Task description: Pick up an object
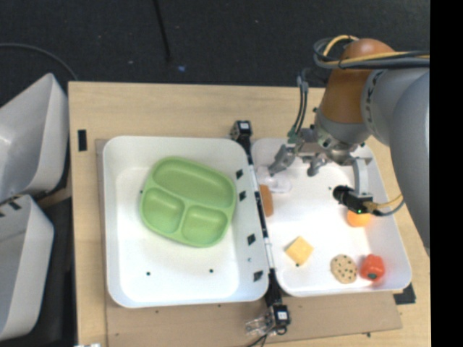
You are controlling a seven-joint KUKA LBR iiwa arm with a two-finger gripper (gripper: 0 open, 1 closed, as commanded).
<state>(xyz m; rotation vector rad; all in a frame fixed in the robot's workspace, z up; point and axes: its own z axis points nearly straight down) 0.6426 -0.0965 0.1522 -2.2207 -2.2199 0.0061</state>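
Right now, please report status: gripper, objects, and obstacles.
Gripper over right bin's upper-left corner, nothing between fingers. Cheese, cookie, tomato lie apart. Path unobstructed.

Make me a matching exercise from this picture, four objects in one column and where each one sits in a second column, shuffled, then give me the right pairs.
Things:
1. green divided plate
2. yellow cheese block
3. cookie
4. red pepper

Places:
A. right bin, near its front right corner
B. left bin, near its middle
C. right bin, just left of the red pepper
D. right bin, left of the cookie, closer to the divider between the bins

Pairs: 1-B, 2-D, 3-C, 4-A
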